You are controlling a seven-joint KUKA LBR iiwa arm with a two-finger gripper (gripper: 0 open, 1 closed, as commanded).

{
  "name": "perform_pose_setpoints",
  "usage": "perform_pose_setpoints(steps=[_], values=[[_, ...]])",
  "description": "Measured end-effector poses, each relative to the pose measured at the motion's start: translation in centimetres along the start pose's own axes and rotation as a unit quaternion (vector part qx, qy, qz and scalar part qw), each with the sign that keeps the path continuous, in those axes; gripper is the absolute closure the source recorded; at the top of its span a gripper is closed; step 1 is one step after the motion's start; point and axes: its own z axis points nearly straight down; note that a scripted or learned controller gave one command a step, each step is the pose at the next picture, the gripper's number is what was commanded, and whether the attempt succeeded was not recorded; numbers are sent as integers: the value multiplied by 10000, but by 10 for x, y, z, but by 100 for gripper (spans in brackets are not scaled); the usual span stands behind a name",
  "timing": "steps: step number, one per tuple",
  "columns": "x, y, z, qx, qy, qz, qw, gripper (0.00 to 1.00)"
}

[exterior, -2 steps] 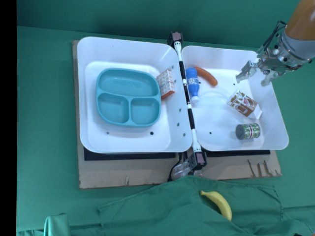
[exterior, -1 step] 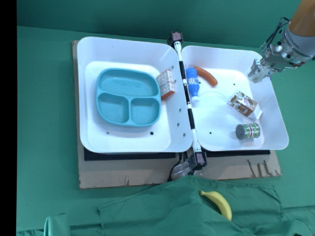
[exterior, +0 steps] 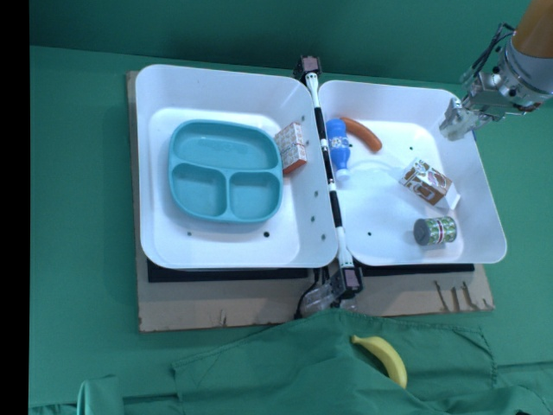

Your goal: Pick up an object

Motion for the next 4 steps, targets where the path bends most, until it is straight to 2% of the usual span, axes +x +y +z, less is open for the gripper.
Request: perform_pose_setpoints(steps=[1,2,3,4], values=[[3,-83,23,140,55,-28,9999,100],[3,-79,22,103,46,-45,9999,0],[3,-79,22,103,46,-45,9999,0],[5,-4,50,83,31,-61,9999,0]])
